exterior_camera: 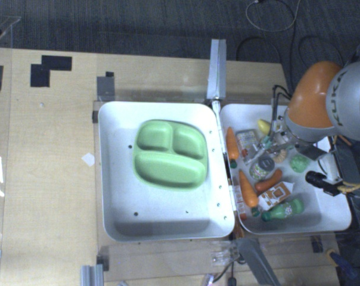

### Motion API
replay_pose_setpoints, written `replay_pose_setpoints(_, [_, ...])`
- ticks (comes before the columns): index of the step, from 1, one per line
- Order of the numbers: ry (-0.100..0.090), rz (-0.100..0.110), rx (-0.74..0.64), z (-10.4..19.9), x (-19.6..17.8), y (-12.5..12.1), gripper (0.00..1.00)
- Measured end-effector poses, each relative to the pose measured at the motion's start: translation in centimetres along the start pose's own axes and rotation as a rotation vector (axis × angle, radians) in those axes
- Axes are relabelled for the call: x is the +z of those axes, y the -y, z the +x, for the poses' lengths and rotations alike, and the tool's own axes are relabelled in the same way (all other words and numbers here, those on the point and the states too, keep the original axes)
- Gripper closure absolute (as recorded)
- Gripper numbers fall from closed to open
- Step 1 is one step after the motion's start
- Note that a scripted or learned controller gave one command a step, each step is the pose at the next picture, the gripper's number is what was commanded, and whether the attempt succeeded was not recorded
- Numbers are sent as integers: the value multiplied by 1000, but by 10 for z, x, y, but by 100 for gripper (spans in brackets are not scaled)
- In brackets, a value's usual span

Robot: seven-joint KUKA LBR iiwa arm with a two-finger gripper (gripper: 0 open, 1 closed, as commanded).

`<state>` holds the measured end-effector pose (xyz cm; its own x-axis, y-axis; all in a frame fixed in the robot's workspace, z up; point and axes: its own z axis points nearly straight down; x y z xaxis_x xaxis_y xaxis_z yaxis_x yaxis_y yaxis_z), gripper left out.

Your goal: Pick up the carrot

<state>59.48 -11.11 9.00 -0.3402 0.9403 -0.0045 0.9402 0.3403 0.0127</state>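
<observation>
Carrot is lying along the right bin's left wall; gripper is hovering mid-bin, claw state indeterminable.

Two white bins: left bin, right bin. One green divided plate, in the left bin. Two carrots, both at the right bin's left side: far carrot, near carrot. One green bottle, right bin, near edge. One yellow item, far side.

Arm cut off at right edge of view. Gripper fingertips lost in clutter near right bin middle. Packets beneath too small to read.
</observation>
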Motion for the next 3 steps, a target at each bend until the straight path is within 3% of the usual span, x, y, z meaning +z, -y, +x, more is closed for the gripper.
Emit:
replay_pose_setpoints(1, [-3, 6, -213, 26, -39, 59, 0])
replay_pose_setpoints(2, [-3, 7, 19, 125, -97, 67, 0])
replay_pose_setpoints(3, [-4, 8, -149, 118, -96, 70, 0])
